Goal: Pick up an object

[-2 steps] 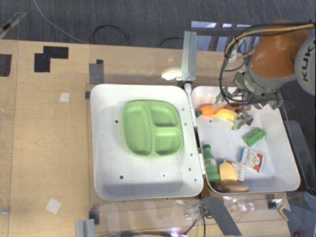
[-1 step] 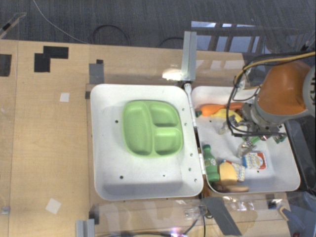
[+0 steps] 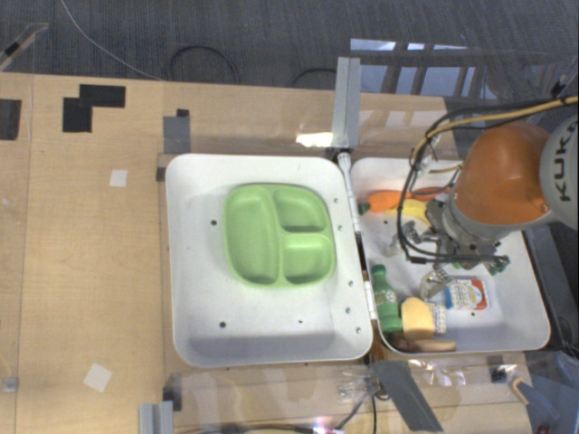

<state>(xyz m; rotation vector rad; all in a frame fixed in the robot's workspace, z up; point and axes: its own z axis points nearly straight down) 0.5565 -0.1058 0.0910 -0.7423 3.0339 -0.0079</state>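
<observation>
The right bin (image 3: 534, 319) holds several small objects: an orange carrot-like piece (image 3: 391, 201), a yellow item (image 3: 413, 212), a green bottle (image 3: 384, 298), a pale yellow block (image 3: 417, 315), a brown stick-like piece (image 3: 432, 344) and a white packet with a red and blue label (image 3: 465, 294). My gripper (image 3: 441, 277) hangs low over this bin, under the orange wrist band (image 3: 498, 174), just left of the packet and above the yellow block. The wrist and cables hide its fingers.
The left bin (image 3: 194, 324) carries a green divided plate (image 3: 277, 234). A raised divider (image 3: 359, 251) separates the two bins. A metal post (image 3: 346, 102) stands behind them. Black cables loop around the wrist above the right bin.
</observation>
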